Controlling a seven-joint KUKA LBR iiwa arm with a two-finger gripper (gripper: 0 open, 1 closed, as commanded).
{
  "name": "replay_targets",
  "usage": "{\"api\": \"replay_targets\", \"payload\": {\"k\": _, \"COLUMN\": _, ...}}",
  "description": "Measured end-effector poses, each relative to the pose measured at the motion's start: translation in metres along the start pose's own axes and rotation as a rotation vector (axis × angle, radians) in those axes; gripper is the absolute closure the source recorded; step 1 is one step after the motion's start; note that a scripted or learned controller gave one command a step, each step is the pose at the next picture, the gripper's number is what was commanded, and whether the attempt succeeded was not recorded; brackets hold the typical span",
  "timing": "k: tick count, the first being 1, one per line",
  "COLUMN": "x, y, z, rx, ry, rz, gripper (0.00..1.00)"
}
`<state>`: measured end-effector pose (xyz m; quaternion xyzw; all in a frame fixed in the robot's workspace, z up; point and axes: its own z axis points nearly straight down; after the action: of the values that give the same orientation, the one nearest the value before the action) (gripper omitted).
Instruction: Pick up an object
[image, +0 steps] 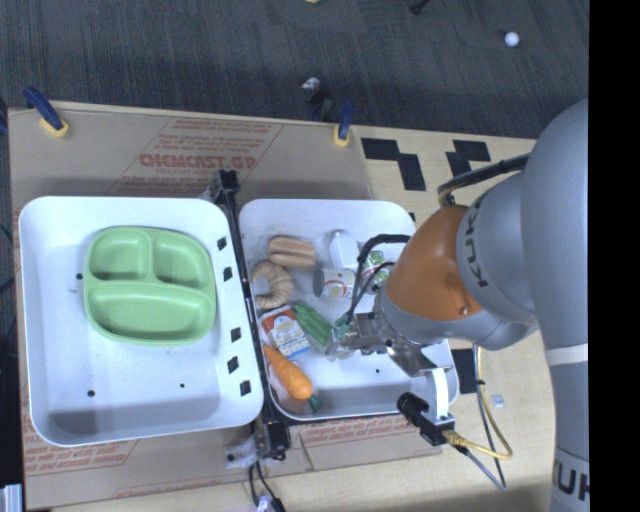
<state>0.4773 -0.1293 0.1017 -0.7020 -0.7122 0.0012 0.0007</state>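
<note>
- Two shallow white bins sit side by side on the tabletop, which is lined with brown cardboard; a black divider strip runs between them.
- Left bin: holds a green sectioned plate toward its upper half, with bare white floor below it and along its walls.
- Right bin: crowded on its left side, and the arm covers its right side.
- Contents of the right bin: a bread roll at the top, a croissant just below it, a printed packet, a green vegetable beside the packet, a carrot near the lower wall, and a white cup toward the upper middle.
- Arm: the grey link with its orange band reaches in from the right, over the right bin.
- Hand: low in the right bin, just right of the green vegetable and packet; whether it is spread or pressed together cannot be told, and nothing is seen between its fingers.
</note>
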Motion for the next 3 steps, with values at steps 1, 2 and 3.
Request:
{"api": "replay_targets", "payload": {"k": 1, "x": -0.065, "y": -0.001, "z": -0.136, "rx": -0.006, "ry": -0.002, "rz": 0.009, "gripper": 1.0}}
{"api": "replay_targets", "payload": {"k": 2, "x": -0.082, "y": -0.002, "z": -0.139, "rx": -0.006, "ry": -0.001, "rz": 0.011, "gripper": 1.0}}
{"api": "replay_targets", "payload": {"k": 3, "x": -0.082, "y": -0.001, "z": -0.149, "rx": -0.009, "ry": -0.002, "rz": 0.006, "gripper": 1.0}}
